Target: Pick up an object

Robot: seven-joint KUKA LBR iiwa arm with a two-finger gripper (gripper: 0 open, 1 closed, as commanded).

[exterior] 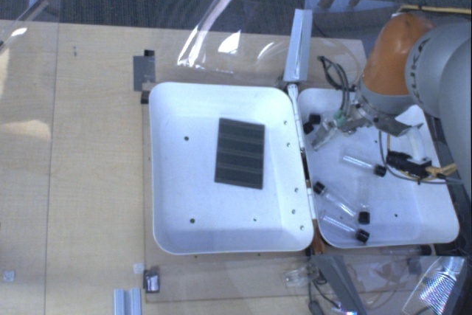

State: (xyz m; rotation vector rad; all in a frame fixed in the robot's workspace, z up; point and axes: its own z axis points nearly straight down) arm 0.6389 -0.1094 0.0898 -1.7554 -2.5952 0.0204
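A dark grey ribbed rectangular block [240, 153] lies flat in the middle of the left bin [169, 217]. The right bin [435, 225] holds several clear tubes with black caps: one [363, 161] near its centre, one [332, 195] by its left wall, one [343, 226] at its front. My gripper [323, 132] reaches down into the right bin's back left corner, close to two small black caps [313, 119]. I see nothing held in it.
A grey metal post [298, 46] stands behind the gap between the bins. A loose black cap [363, 217] lies near the right bin's front. Wooden bench surface stretches to the left of the bins.
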